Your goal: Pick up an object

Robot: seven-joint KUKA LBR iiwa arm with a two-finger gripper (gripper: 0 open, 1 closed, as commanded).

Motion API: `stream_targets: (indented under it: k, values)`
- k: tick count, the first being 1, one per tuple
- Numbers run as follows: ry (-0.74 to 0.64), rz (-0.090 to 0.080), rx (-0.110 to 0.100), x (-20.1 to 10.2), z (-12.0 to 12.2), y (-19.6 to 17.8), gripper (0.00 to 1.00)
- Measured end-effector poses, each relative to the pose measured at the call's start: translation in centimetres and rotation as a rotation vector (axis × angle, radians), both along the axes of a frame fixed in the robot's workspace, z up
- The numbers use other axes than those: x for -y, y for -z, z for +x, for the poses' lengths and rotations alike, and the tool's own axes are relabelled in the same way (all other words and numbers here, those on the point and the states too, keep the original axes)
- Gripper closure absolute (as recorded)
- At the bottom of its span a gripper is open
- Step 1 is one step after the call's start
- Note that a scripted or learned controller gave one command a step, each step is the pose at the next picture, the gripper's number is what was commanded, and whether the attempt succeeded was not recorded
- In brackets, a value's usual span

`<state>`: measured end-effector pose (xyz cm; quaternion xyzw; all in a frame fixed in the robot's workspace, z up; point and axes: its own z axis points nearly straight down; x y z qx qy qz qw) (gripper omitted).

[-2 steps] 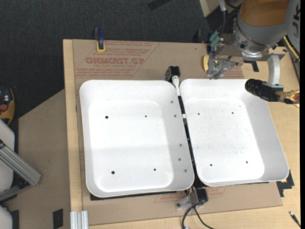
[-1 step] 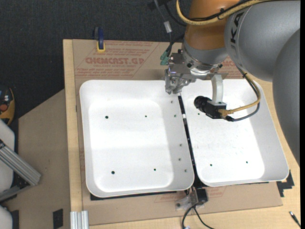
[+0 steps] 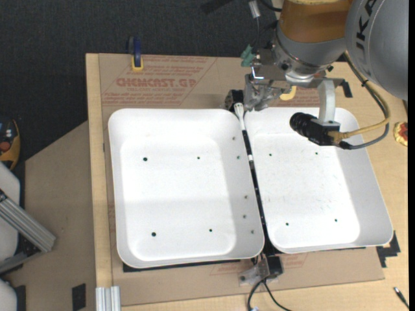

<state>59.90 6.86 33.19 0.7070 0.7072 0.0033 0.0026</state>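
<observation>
The table carries two shallow white bins side by side, the left bin and the right bin. The grey arm with its orange band hangs over the right bin's far left corner. Its pincer sits there; whether it is clenched or released cannot be told, nor can any object to pick be made out near it.

A small pale yellow curved object lies just beside the gripper, toward the view's right. It is half hidden under the wrist. Its material is unclear.
</observation>
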Motion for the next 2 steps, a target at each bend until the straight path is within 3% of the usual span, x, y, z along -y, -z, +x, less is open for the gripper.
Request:
stream_targets:
  k: [1, 2]
  values:
    - [-0.002, 0.0, -0.006, -1.4, -3.1, -2.2, 1.0]
    - [-0.008, 0.0, -0.012, -10.5, 1.7, 6.2, 1.0]
